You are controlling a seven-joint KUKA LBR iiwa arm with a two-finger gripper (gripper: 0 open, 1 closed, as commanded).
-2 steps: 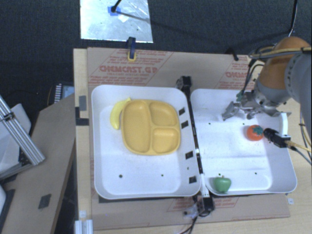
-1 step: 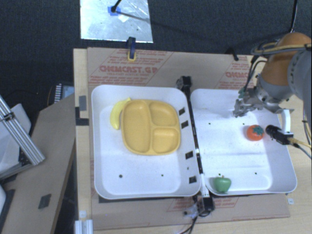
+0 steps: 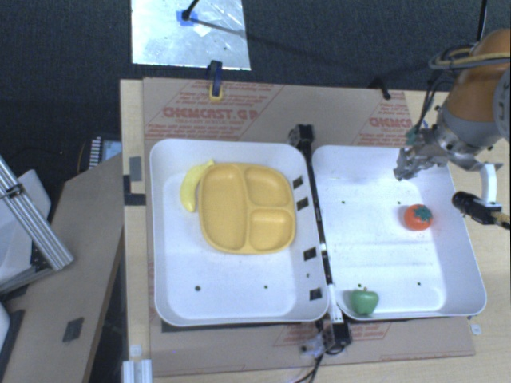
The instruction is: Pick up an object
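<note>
In the right bin an orange-red tomato with a green stalk lies near the right wall. A green pepper-like toy rests at the bin's front left corner. My gripper hangs over the bin's far right part, up and slightly left of the tomato, with nothing seen between its fingers. The left bin bears a yellow three-part plate, and a yellow banana lies against the plate's left side.
A black divider with clips runs between the two bins. A shiny metal sheet lies beyond the bench at the back. The bench edge at the left has an aluminium frame.
</note>
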